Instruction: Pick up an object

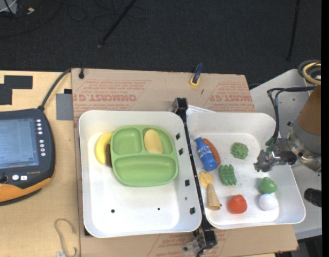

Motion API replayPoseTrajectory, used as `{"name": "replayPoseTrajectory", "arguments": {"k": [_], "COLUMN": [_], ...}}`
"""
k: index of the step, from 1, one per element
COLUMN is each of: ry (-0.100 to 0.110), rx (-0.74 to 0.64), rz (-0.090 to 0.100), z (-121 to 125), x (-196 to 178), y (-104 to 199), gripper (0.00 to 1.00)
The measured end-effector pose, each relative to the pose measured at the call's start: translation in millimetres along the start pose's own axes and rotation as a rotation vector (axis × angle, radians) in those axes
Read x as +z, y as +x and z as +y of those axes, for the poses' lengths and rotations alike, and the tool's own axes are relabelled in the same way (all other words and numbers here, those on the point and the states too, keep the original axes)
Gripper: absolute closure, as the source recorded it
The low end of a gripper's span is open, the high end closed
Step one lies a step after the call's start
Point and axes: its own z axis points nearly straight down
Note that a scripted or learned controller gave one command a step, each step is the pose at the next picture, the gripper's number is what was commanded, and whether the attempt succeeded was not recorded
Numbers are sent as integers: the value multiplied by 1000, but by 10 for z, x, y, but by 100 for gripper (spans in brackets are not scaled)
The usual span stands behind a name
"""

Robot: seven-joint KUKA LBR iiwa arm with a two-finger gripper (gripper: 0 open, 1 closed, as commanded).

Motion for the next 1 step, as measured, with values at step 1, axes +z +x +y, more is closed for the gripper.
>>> {"name": "replayPoseTrajectory", "arguments": {"k": [1], "ry": [4], "rx": [-5], "rz": [3], "z": [92], "x": [95], "y": [589], "gripper": [100]}}
